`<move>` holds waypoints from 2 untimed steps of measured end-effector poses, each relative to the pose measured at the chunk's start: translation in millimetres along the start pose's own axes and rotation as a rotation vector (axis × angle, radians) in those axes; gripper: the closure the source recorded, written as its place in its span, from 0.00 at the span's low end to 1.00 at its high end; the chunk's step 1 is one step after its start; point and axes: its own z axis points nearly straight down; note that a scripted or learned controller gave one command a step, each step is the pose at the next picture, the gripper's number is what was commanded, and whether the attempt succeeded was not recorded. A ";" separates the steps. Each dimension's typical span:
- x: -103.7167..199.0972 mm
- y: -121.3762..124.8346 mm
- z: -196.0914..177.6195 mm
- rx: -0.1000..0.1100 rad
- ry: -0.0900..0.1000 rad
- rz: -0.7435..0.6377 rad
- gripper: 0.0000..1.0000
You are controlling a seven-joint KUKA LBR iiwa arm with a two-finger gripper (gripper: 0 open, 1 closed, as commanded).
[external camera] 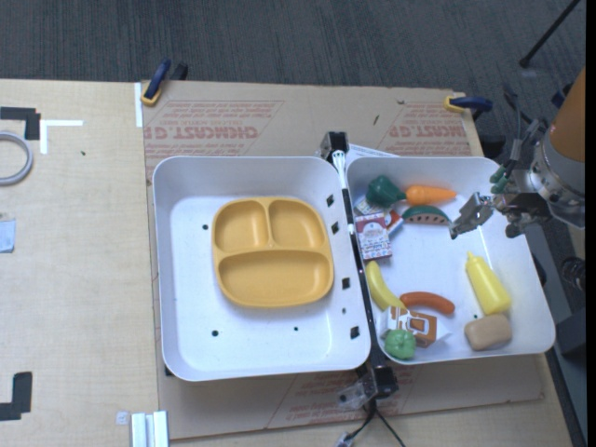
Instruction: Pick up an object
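Two white bins side by side; gripper above right bin, fingers parted around nothing (yellow bottle just below, carrot to its left); yellow plate in left bin.

Arm cut off at right edge, only wrist end in frame. Gripper too small/dark, can't tell finger state. Print on carton unreadable. Ring on tabletop clipped by left edge. Green item partly behind small box, type unclear
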 end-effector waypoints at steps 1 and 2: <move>9.2 -27.6 76.3 -0.001 0.000 -0.107 0.00; -42.8 11.8 177.3 0.000 0.000 -0.200 0.00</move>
